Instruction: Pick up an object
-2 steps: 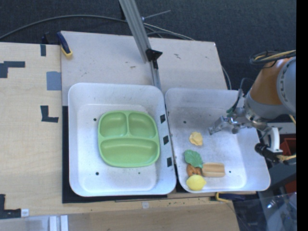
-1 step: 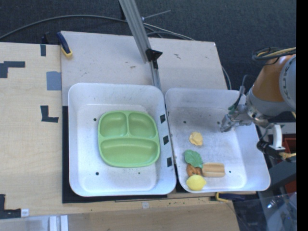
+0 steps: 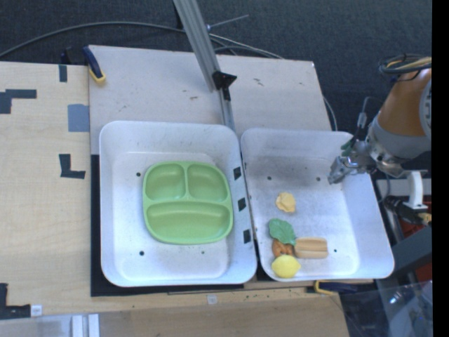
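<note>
The right bin [image 3: 316, 146] holds a few small toy foods: a pale yellow piece [image 3: 285, 202] near its middle, a green leafy piece [image 3: 281, 229], an orange-brown piece [image 3: 282, 248] under it, a tan hot-dog bun [image 3: 311, 248] and a yellow lemon [image 3: 285, 266] at the front. My gripper [image 3: 338, 172] hangs over the bin's right side, well right of and behind the pale yellow piece. Nothing shows between its tips. The arm's orange band [image 3: 405, 107] is above it at the right edge.
The left bin [image 3: 116, 188] holds a green divided plate [image 3: 187, 202]. A slanted metal pole [image 3: 200, 37] rises behind the bins, its foot near the divider. Cables lie on the dark floor behind the bench. A blue-yellow clamp [image 3: 94, 64] sits at the bench's back left.
</note>
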{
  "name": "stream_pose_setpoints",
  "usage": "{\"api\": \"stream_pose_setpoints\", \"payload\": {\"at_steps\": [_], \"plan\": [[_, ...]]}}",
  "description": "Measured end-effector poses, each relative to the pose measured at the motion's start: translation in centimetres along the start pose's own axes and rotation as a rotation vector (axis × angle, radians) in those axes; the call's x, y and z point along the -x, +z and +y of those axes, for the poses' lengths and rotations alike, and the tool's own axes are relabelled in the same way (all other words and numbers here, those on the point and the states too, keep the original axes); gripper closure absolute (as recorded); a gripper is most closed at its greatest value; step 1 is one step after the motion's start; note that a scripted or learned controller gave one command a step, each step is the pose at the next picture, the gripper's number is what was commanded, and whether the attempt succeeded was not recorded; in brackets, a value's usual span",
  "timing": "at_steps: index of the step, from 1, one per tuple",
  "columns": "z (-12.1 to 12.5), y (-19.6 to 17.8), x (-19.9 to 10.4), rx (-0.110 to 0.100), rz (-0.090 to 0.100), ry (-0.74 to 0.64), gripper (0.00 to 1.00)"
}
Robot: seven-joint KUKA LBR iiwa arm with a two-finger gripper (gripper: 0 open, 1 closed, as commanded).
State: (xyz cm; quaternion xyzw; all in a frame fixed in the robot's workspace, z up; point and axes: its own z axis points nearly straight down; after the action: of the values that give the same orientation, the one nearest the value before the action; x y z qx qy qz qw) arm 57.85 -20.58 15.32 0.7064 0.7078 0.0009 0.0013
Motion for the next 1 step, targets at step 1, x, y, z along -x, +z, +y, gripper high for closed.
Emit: {"api": "stream_pose_setpoints", "payload": {"at_steps": [1], "plan": [[0.25, -6.29, -0.32, 0.002, -0.001, 0.000, 1.00]]}}
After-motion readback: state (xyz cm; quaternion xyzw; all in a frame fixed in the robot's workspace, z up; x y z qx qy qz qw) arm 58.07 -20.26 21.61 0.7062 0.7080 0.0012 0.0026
